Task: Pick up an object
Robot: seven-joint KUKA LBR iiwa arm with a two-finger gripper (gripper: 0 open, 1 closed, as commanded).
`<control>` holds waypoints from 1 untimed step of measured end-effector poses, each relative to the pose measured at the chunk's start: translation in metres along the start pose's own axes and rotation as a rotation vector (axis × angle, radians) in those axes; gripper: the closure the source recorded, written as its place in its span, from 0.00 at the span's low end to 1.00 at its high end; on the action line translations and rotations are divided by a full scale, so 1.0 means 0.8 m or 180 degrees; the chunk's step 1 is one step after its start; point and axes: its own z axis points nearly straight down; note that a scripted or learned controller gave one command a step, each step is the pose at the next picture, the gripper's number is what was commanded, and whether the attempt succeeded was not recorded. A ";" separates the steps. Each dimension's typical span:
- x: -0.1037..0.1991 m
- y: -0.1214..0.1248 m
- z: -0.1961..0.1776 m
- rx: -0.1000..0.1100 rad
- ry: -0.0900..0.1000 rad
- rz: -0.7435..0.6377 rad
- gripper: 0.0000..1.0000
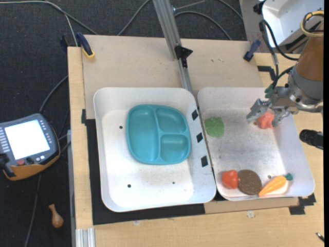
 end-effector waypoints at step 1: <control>0.001 -0.001 0.079 0.0018 0.0004 0.0004 0.00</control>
